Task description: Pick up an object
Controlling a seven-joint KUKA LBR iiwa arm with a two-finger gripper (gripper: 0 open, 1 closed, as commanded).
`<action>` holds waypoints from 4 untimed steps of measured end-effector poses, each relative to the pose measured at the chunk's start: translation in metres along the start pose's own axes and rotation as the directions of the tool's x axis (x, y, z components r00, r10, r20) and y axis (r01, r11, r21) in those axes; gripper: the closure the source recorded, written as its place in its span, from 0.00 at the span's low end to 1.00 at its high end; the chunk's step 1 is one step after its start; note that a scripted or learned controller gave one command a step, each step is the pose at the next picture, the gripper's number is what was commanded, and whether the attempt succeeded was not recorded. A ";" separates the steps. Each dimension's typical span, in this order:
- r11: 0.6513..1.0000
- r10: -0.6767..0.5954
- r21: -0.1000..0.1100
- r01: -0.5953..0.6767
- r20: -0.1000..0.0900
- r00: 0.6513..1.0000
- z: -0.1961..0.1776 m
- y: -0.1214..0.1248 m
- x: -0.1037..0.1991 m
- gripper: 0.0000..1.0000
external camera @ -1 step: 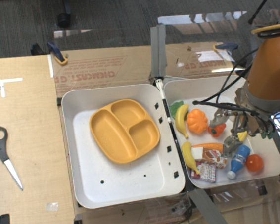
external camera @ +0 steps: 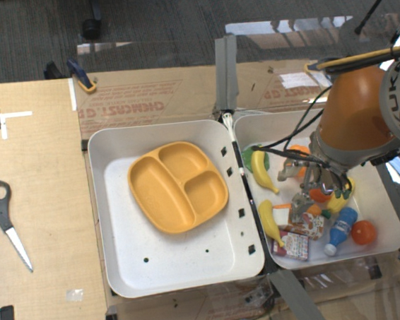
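Down in right bin (external camera: 387,193), claw (external camera: 305,200) above toys

Single fixed cam above the worktop (external camera: 34,208), looking down at a slant. Mid-range: both white bins fit in frame, left bin (external camera: 114,221) near centre, right bin (external camera: 386,239) toward the right edge. Dark carpet floor (external camera: 170,10) runs along the top of the frame (so it faces the far side). Arm (external camera: 355,114) enters from the right.
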State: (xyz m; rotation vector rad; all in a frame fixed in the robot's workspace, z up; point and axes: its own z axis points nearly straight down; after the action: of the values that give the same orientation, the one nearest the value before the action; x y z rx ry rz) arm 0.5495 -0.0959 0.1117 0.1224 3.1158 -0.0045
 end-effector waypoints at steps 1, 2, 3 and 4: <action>0.998 -0.062 -0.006 0.062 0.002 0.998 0.005 -0.031 0.002 0.00; 0.997 0.075 0.000 -0.075 -0.001 0.997 0.006 -0.024 -0.066 0.00; 0.997 0.072 0.001 -0.072 0.009 0.997 -0.010 -0.023 -0.070 1.00; 0.944 0.329 -0.005 -0.329 0.017 0.944 0.004 -0.024 -0.050 1.00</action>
State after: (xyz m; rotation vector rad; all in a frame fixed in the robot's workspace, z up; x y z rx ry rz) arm 0.5977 -0.1234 0.1092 0.6365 3.0348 0.0041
